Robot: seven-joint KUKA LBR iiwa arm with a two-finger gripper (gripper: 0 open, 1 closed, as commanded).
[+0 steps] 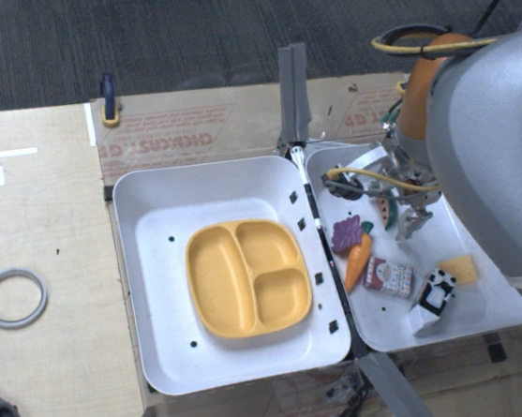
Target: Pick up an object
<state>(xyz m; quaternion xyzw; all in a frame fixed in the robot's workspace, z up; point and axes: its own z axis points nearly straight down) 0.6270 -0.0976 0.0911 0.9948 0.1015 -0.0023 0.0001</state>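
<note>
Gripper hangs low over the right bin, just right of the carrot; finger state: cannot tell. Carrot lies down-left of it, long axis slanting, beside the purple toy.

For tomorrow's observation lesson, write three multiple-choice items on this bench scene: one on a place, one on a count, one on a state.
1. Where does the yellow plastic divided plate lie?
A. left white bin
B. right white bin
C. on the cardboard

2. How many compartments has that plate?
A. two
B. three
C. five

3. How does the orange toy carrot lie?
A. slantwise on the bin floor
B. gripped in the air
C. on the plate

Answers: 1 A, the plate sits mid-floor in the left bin. 2 B, one long section and two smaller ones. 3 A, it rests beside the purple toy, apart from the gripper.
</note>
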